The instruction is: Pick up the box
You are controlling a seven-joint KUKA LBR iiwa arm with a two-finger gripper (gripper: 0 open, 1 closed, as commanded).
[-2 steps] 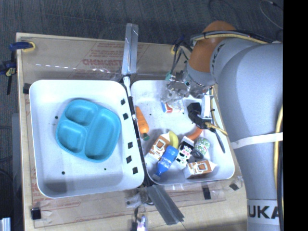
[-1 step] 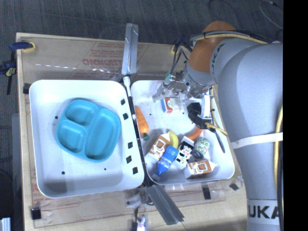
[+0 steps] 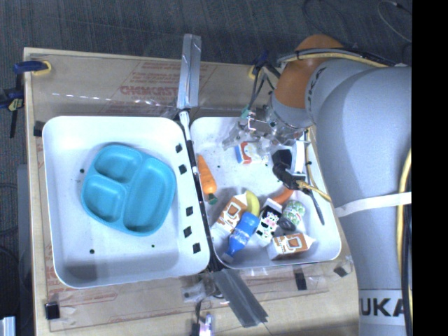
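Down at the near edge of the right bin, a little brown and white box lies on its side in the corner. Just beside it on the left, a black and white cow-print carton leans against a blue bottle. Another brown and white box sits left of the bottle, close to the wall between the two bins. A yellow banana lies just behind the bottle, and a green and white round thing sits to the right of the cow carton. An orange carrot lies along the left wall of this bin.

The left bin holds a blue tray with three sections.

Farther back, the gripper hangs over the far part of the right bin, above a small white thing with red and blue on it. I cannot tell how the jaws stand. Nothing can be seen between them. The big grey arm comes in from the right, with its orange band near the far side. Both bins sit on the wooden counter.
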